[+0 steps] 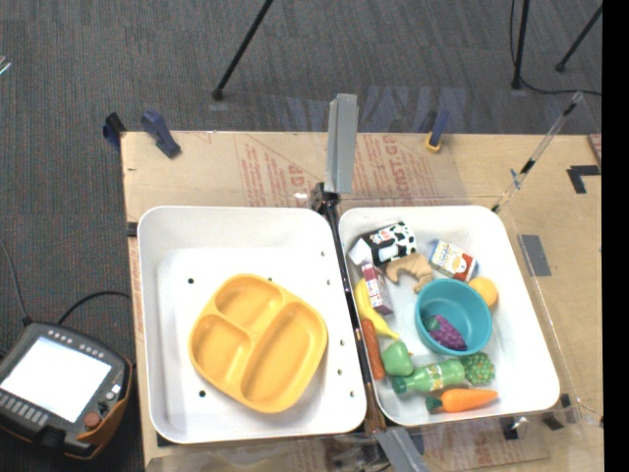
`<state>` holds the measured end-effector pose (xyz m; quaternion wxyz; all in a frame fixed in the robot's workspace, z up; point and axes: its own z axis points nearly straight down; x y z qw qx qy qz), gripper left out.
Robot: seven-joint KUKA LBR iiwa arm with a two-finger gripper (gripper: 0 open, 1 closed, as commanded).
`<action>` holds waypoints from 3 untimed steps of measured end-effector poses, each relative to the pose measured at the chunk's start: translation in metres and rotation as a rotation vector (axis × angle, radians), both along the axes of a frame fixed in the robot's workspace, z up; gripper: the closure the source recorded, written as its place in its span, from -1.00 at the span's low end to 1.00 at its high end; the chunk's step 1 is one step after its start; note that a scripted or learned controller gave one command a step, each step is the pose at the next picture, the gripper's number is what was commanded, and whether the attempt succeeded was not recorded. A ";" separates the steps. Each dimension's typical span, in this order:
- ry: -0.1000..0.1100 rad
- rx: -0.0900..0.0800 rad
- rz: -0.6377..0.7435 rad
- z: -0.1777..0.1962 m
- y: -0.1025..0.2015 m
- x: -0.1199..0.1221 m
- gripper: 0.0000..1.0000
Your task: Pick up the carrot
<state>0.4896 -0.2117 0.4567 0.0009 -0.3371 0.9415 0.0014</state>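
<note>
Orange plastic carrot (470,399), lying near-right, is crowded by a green plastic bottle (432,376), easily grasped instead; gripper state cannot be told.

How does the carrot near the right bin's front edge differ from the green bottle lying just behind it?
The carrot is orange with a green leafy end and tapers to a point; the green bottle is green and more even in width. The carrot lies nearer the front wall of the right bin, the bottle nearer the teal bowl. Both lie flat, roughly parallel.
</note>
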 end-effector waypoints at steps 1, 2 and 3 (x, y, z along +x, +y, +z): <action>0.001 0.001 0.345 -0.073 0.001 -0.003 1.00; -0.005 -0.003 0.534 0.010 0.000 -0.012 1.00; 0.000 0.004 0.863 -0.080 0.001 -0.013 1.00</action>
